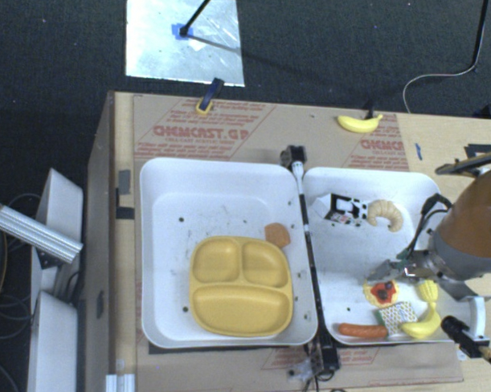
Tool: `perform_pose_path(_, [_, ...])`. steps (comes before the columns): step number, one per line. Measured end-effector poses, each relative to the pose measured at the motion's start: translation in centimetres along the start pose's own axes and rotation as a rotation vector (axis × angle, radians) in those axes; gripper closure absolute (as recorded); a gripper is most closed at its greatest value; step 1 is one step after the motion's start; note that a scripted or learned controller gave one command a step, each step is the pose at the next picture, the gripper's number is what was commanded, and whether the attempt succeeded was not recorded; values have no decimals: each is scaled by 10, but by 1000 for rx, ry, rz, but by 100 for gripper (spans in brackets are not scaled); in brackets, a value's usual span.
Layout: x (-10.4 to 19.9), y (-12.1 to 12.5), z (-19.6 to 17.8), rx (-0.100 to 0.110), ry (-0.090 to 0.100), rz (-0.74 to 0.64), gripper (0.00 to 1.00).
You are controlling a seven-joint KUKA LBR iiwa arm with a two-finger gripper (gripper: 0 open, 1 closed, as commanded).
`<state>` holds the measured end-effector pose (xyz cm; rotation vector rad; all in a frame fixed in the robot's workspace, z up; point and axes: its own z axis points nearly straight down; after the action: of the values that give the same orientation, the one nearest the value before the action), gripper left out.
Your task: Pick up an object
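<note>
Camera view: I had the gripper (397, 271) low in the right bin (352, 259), near its front-right corner. Couldn't tell how wide the fingers stood or if they held anything. Nearest pick, the small red-yellow toy (381, 293), lay just front-left of the tips; yellow banana (425, 318) & sausage (363, 331) sat nearer the front wall.

Counts: two white bins, a handful of toy food items.
Left bin (160, 228): one yellow divided plate (241, 285), one brown cookie (278, 233). Right bin (340, 259): one croissant (386, 214), one black-and-white block (346, 209), one sausage (363, 331), one banana (425, 314), one red-yellow piece (381, 293), one dotted wedge (395, 317). On bench: one more banana (358, 122).
</note>
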<state>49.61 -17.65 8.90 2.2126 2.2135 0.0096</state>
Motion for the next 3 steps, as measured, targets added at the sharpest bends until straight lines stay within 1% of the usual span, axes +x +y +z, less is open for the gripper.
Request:
perform_pose_path(1, [-20, 92, 5, 10, 22, -11, 0])
perform_pose_path(2, [-23, 146, -27, 7, 10, -7, 0])
perform_pose_path(3, [-27, 130, -57, 10, 3, -3, 0])
